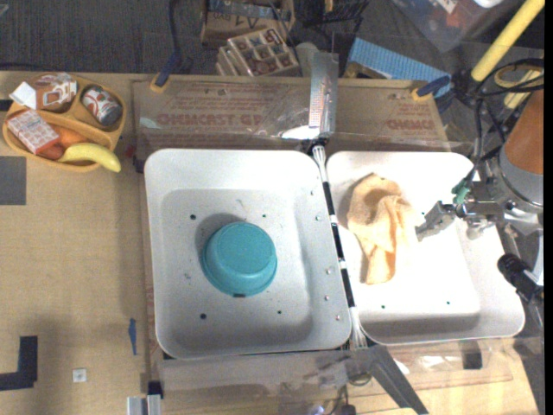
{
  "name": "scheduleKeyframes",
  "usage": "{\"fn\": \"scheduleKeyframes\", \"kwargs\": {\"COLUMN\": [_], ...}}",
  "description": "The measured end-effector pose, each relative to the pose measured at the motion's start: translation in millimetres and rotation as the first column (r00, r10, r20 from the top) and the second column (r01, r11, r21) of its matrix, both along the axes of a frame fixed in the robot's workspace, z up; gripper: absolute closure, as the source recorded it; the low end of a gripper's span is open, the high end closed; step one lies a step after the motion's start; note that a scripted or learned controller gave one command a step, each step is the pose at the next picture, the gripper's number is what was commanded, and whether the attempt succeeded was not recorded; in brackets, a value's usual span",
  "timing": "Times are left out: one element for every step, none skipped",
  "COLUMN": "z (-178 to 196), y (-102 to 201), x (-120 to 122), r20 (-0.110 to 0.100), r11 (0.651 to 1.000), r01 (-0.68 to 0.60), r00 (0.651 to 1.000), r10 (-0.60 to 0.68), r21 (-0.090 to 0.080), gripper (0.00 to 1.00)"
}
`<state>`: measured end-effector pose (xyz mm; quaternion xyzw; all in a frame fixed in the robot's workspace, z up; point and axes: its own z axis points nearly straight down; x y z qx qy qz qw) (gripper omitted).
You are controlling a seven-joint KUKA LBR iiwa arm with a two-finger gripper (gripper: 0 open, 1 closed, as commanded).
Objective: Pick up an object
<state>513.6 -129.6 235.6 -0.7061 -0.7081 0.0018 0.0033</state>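
Observation:
A crumpled tan-orange cloth (378,225) lies in the left half of the right white bin (449,314). A teal bowl (240,258) rests upside down in the middle of the left white bin (173,188). My gripper (435,220) hangs over the right bin, just right of the cloth and apart from it, reaching in from the right edge. Nothing is seen held in it.
A yellow tray (26,150) with a banana (92,156) and snack packets sits on the bench at far left. Cardboard (225,115) and a metal strip (321,102) lie behind the bins. Cables and a yellow bar (510,28) crowd the upper right.

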Motion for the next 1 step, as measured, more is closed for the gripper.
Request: {"fn": "scheduleKeyframes", "kwargs": {"z": [-119.8], "y": [30.2], "x": [15.8], "r20": [0.003], "r11": [0.995], "r01": [-0.103], "r00": [0.995], "r10": [0.103], "r21": [0.000], "gripper": [0.00]}}
